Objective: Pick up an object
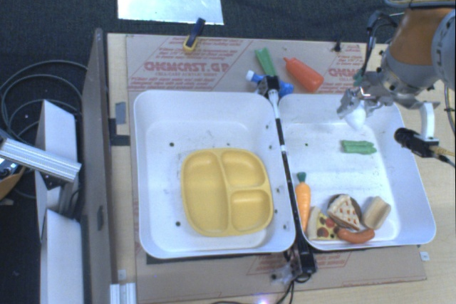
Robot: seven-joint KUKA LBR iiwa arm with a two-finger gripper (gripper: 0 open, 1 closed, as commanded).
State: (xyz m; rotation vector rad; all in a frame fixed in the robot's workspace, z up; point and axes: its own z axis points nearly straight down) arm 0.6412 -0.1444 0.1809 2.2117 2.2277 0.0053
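Note:
My gripper (356, 109) hangs over the back edge of the right bin (410, 181), below the grey wrist and orange band. A small white rounded object (355, 118) sits between its fingertips, lifted a little above the bin floor, and the fingers look shut on it. Lower in the same bin lie a green bean pod (358, 147), a carrot (303, 201), a pizza slice (324, 224), a sandwich wedge (346, 210), a bread roll (375, 211) and a red sausage (355, 236).
The left bin (160, 153) holds a yellow divided plate (228, 191). Behind the bins, on the cardboard, lie a green toy (265, 60), an orange-red toy (303, 75) and a blue clip (267, 82). A black part (413, 141) juts over the right bin's right side.

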